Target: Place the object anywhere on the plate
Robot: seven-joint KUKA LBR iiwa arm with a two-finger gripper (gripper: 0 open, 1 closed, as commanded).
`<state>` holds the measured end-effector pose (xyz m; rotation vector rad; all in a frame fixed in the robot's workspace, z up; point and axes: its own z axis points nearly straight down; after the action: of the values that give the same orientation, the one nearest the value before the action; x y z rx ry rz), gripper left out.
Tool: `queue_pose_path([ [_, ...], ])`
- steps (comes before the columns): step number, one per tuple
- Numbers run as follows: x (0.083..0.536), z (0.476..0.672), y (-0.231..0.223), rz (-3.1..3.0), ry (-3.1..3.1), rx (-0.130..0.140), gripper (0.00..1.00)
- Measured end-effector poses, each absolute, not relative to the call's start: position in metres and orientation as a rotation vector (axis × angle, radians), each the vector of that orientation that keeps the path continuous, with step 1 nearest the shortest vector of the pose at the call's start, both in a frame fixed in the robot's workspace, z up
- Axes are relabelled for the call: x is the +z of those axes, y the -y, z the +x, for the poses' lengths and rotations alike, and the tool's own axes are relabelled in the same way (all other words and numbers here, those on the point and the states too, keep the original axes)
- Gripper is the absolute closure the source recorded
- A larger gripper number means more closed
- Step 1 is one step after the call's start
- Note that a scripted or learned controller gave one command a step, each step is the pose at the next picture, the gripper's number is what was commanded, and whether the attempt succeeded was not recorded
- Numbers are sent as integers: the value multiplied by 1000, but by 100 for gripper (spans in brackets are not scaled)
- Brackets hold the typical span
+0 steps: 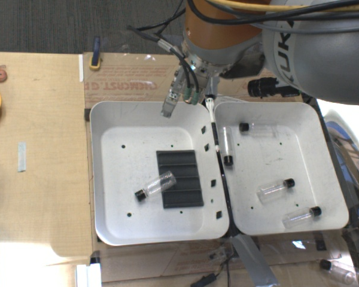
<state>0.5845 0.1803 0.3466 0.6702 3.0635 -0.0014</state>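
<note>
In the left bin point(107, 220) a vial point(155, 186) lies tilted, partly on the black plate point(179, 179). The gripper point(182, 94) hangs over that bin's far rim; its grip cannot be told. Four vials lie in the right bin point(329, 160).

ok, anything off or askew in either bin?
One vial in the left bin lies tilted, half on the black plate, half off its left edge. The right bin's vials lie scattered at different angles.

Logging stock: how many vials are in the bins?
5: one on the left bin's plate; right bin holds four. Arm may hide more.
</note>
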Motion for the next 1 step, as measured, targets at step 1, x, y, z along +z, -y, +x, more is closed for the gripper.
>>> queue_pose_path([
  [1,281,567,-127,-71,-3140,0,100],
])
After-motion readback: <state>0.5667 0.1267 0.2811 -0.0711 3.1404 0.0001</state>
